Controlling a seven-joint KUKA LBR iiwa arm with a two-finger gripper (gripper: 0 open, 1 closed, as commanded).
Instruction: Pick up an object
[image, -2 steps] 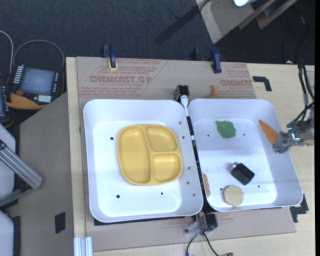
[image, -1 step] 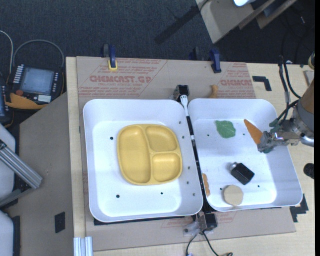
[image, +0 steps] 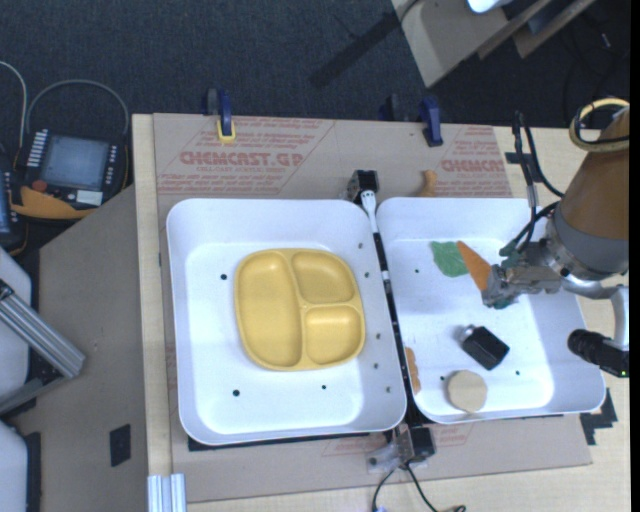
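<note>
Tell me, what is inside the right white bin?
The right bin holds a green piece, an orange piece, a black block and a tan disc. The gripper covers the orange piece's lower end.

The arm (image: 600, 205) reached in from the right, wrist angled downward, with the gripper (image: 500, 290) lowered leftward.
</note>
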